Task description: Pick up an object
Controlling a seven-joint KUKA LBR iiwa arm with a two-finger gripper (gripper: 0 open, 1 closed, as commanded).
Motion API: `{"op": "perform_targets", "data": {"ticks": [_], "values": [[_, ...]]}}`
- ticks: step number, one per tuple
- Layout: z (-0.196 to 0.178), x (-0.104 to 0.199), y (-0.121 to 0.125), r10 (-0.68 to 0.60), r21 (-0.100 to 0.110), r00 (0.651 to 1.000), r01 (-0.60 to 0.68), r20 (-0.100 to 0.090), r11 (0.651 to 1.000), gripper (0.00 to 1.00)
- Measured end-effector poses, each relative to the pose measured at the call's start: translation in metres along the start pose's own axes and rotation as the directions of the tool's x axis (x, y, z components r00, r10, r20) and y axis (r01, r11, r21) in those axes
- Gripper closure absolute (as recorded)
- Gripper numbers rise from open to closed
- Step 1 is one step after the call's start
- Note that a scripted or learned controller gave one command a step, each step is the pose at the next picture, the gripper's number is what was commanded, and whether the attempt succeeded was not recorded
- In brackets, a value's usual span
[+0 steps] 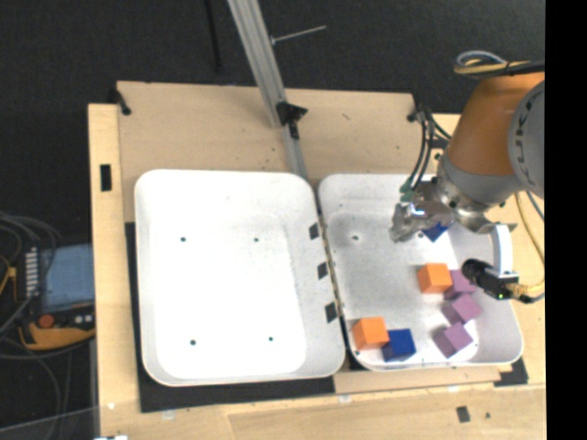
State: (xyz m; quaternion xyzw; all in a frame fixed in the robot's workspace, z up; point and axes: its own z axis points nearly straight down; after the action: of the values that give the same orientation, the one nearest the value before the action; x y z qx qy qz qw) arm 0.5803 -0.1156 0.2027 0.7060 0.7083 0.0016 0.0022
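Observation:
My gripper [407, 222] hangs low over the back part of the right bin [367, 246], under the orange-banded wrist. A small blue block [436, 234] shows just to its right, partly hidden by the wrist; whether it is held cannot be told. Further forward in this bin lie an orange cube [434, 277], a second orange cube [371, 332], a blue cube [399, 345] touching it, and three purple blocks [464, 307] along the right side.
The left bin [147, 273] sits beside the right one, with small clips along their shared edge. A slanted metal post [261, 58] rises behind the bins. A cable and black connector [486, 278] hang over the right bin's right side.

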Motion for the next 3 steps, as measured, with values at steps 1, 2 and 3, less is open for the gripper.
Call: {"op": "perform_targets", "data": {"ticks": [1, 2, 3], "values": [[-0.05, -0.011, 0.002, 0.0, -0.001, 1.0, 0.0, 0.001, 1.0, 1.0], [-0.071, -0.011, 0.003, 0.0, 0.001, 1.0, 0.0, 0.0, 1.0, 1.0], [-0.061, 0.031, 0.003, -0.002, 0.005, 1.0, 0.002, 0.0, 1.0, 1.0]]}}
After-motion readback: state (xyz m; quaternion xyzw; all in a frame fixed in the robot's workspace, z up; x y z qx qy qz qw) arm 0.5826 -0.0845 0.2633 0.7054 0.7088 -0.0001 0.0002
